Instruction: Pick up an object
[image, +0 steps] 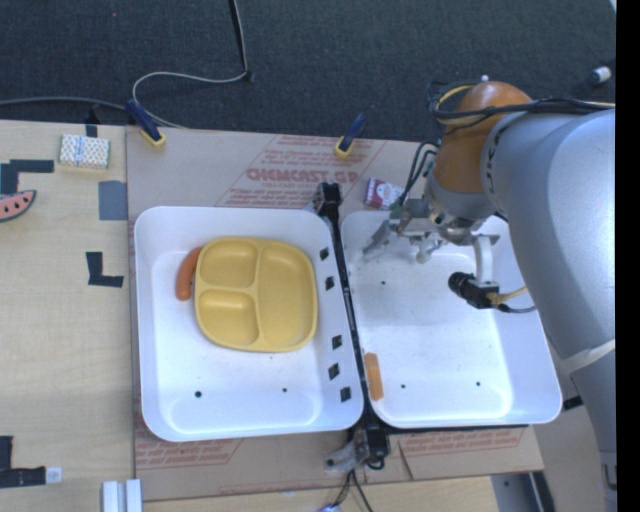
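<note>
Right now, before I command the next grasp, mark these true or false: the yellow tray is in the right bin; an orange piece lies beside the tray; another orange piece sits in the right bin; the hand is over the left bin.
1. The yellow divided tray is in the right bin. False: it lies in the left bin.
2. An orange sausage-shaped piece lies against the tray's left edge. True.
3. A second small orange piece sits in the right bin, near its left wall. True.
4. The hand is over the left bin. False: it is over the right bin's upper part.
</note>
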